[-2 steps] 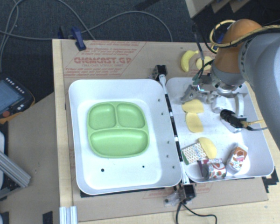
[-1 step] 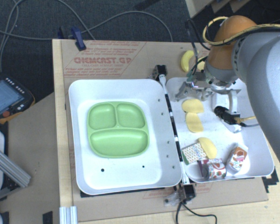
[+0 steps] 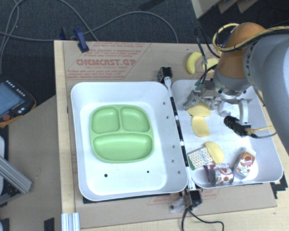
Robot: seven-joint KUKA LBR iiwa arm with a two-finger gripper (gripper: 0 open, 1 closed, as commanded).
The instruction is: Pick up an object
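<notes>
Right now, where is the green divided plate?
The green divided plate lies in the left white bin, near its middle, left of the black clips that join the two bins.

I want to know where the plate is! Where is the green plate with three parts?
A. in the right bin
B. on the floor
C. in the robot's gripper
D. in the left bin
D: the green plate lies flat in the middle of the left bin.
</notes>
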